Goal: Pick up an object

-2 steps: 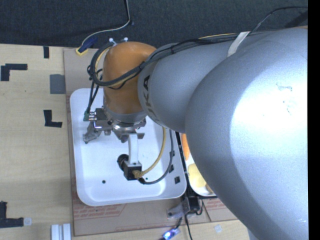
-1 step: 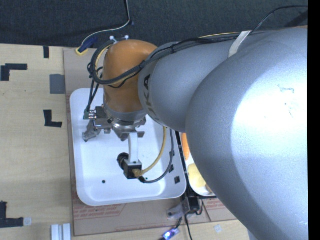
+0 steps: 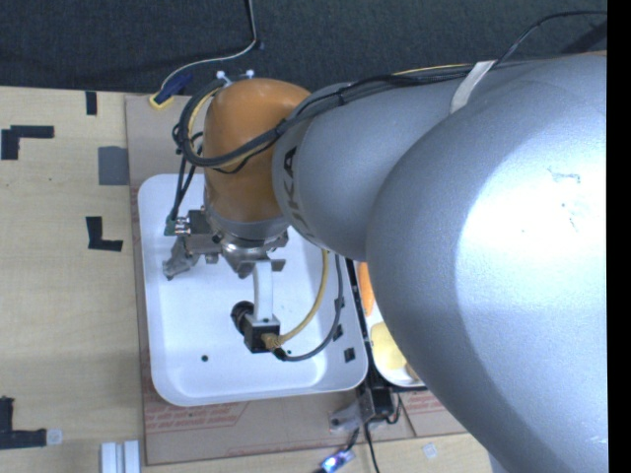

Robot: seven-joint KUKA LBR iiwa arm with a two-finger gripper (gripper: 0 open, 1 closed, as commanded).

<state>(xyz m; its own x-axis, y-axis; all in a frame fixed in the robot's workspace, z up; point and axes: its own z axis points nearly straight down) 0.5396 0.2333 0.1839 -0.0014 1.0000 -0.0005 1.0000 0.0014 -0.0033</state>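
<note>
While over white bin (image 3: 179, 325), tool (image 3: 194, 253).

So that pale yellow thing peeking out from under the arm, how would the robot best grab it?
Only a rounded edge of the pale yellow thing shows; the arm hides the rest. It seems to lie low beside an orange thing, so probably come from straight above and grip across its narrower width, clear of the orange neighbour. Which way that width runs, I cannot tell.
</note>
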